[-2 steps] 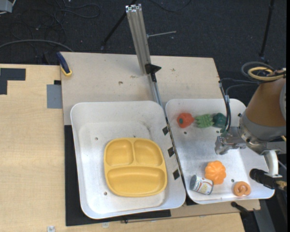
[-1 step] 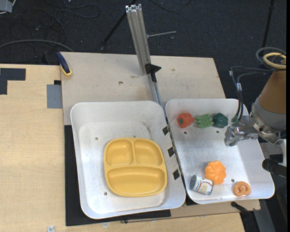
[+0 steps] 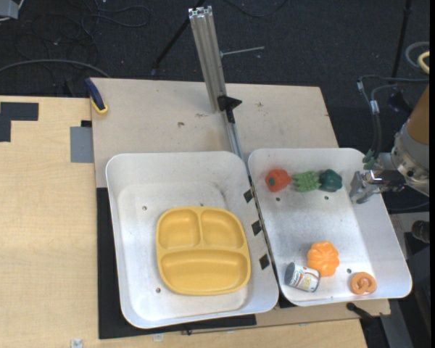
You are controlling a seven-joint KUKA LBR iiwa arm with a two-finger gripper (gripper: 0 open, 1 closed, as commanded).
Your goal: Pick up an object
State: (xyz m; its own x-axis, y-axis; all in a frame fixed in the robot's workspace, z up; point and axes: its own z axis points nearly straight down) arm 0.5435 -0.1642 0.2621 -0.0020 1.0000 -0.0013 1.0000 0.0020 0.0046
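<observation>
Two white bins side by side on a bench. In the left bin, a yellow divided plate. In the right bin: tomato, green toy and dark green toy in a row near the far wall; orange pumpkin, small can and ring near the front. Poised at the right rim, gripper, nothing seen between fingers; spread impossible to tell.
</observation>
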